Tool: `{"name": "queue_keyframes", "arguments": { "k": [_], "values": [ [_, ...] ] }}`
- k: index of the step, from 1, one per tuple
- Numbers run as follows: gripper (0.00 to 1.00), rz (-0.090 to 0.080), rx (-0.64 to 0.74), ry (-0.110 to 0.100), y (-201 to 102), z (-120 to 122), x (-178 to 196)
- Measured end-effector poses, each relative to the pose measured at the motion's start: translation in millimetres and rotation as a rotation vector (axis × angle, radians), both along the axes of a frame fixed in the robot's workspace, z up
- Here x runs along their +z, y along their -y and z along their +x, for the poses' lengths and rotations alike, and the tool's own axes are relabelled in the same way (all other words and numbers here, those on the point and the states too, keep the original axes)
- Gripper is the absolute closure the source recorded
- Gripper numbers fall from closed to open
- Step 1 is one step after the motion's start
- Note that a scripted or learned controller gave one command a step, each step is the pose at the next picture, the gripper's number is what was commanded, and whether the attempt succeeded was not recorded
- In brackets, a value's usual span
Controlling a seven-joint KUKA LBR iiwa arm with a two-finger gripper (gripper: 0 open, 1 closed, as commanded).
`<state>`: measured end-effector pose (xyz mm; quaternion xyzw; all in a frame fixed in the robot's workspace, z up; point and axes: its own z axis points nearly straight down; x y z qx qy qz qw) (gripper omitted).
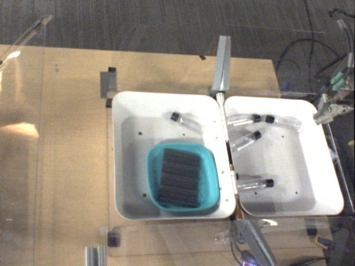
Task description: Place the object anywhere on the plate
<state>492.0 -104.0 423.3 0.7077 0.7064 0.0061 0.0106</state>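
Teal plate [209,173] holding a dark ridged block [178,177] sits in left bin [125,148]; jaws' state: cannot tell.

No writing, label, brand, number or sign can be read anywhere, whether on the bins, tubes or tabletop.

Plate [209,173] with block [178,177] in left bin [125,148]; four vials [254,184] in right bin [316,165].

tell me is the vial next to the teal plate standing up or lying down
Lying down. The vial rests on its side on the left bin floor, black cap toward the upper left, just beyond the teal plate.
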Motion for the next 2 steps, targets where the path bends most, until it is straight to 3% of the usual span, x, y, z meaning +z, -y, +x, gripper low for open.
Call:
{"name": "queue_keyframes", "arguments": {
  "k": [2],
  "values": [
    [1.0,0.007,0.009,-0.013,-141,47,13]
  ]
}}
